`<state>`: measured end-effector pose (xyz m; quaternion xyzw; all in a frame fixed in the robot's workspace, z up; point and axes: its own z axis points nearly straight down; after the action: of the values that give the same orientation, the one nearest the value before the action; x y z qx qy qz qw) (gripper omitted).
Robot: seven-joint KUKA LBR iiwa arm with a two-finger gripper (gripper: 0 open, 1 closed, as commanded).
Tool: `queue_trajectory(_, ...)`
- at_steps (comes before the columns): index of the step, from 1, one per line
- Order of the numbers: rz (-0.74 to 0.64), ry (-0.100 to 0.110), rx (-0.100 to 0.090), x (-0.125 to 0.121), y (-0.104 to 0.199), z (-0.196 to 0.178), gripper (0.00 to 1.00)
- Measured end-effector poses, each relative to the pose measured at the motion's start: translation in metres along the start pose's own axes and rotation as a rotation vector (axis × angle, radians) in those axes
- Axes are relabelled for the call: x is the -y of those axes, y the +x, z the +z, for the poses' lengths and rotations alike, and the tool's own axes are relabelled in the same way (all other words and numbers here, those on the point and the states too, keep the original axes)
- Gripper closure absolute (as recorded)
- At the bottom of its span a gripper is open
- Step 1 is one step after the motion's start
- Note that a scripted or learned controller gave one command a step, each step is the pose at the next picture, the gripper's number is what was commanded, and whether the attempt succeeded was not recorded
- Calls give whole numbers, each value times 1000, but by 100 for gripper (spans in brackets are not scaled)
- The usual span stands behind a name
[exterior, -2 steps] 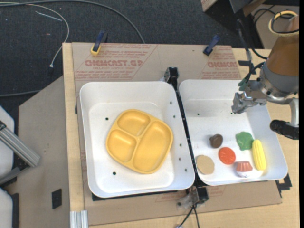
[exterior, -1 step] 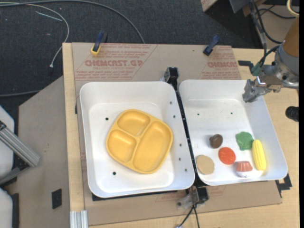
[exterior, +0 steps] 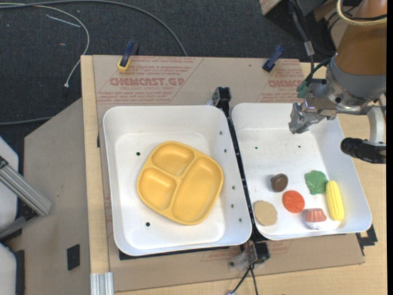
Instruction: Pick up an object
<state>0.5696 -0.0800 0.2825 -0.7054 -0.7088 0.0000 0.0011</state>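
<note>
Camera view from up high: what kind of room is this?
Probably a robot lab: a robot arm above two white bins, toy food like corn, and cables on the floor.

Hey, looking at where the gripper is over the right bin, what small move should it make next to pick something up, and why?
Probably move toward the bin's near end. The gripper hangs over bare floor at the far end of the right bin, while the brown piece, tomato and corn lie nearer the camera.
</note>
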Motion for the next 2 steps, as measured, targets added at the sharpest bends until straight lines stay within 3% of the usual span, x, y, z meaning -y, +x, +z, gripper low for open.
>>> queue_trajectory(2,0,3,0,9,118,27,100)
